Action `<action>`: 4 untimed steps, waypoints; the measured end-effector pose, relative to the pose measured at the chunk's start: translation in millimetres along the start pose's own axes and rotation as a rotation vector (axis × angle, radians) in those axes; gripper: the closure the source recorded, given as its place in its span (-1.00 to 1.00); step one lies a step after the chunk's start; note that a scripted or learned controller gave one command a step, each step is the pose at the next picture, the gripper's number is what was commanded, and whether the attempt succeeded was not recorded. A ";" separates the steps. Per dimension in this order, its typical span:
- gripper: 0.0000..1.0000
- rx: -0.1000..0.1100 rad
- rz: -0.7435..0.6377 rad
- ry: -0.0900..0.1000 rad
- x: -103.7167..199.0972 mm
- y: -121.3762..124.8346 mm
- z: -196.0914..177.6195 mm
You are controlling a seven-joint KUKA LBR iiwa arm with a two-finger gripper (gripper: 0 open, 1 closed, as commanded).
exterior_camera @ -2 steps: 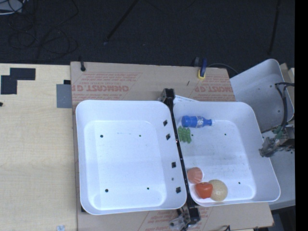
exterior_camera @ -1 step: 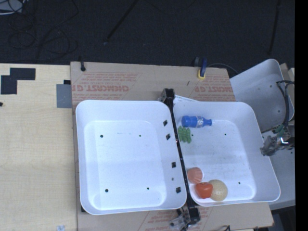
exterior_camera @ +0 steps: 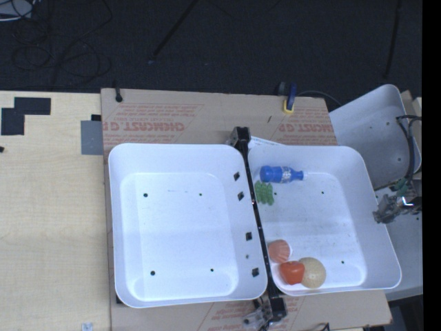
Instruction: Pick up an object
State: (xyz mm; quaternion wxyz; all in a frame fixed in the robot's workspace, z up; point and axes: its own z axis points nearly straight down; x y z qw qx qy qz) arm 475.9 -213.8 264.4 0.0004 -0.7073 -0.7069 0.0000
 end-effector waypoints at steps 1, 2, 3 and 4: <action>1.00 0.005 0.001 0.001 1.0 -0.7 26.3; 1.00 0.000 -0.001 0.000 0.2 -0.1 16.9; 1.00 0.000 0.000 0.000 0.2 -0.1 15.2; 1.00 0.000 0.001 0.000 0.0 -0.2 15.5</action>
